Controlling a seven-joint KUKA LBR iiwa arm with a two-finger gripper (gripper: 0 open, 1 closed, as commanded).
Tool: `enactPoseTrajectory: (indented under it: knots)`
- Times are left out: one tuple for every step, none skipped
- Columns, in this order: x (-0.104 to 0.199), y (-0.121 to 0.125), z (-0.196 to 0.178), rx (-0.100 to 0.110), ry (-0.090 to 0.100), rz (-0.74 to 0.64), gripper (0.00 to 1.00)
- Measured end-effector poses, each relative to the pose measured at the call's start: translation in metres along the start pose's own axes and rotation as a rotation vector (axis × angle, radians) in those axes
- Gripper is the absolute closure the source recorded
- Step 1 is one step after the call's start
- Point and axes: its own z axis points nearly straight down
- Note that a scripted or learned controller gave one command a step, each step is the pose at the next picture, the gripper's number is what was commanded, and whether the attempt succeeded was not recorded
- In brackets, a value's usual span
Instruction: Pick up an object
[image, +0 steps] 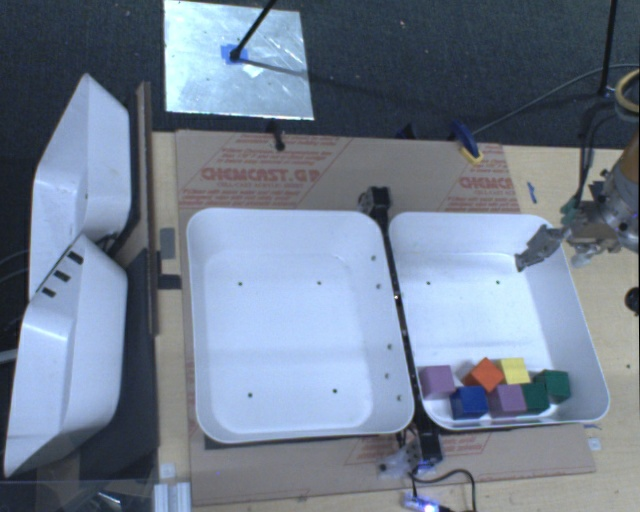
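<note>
Several small blocks lie bunched in the near corner of the right bin: a mauve one, an orange one, a yellow one, a green one, a blue one and a purple one. My gripper hangs over the far right edge of that bin, well away from the blocks. It stands open and nothing is between its fingers. The arm's wrist is cut off by the right border of the view.
The left bin sits beside the right one, with a black divider strip between them. Two white housings stand at the far left. A metal plate lies beyond the bench, and a blue clamp sits at the back.
</note>
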Motion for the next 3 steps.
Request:
enactPoseTrajectory:
  knots:
    - [0.051,0.095,-0.143,-0.009,-0.001,-0.005,0.0]
    - [0.048,0.094,-0.138,0.0,0.0,-0.001,0.0]
    - [0.048,0.094,-0.149,-0.002,0.0,-0.002,1.0]
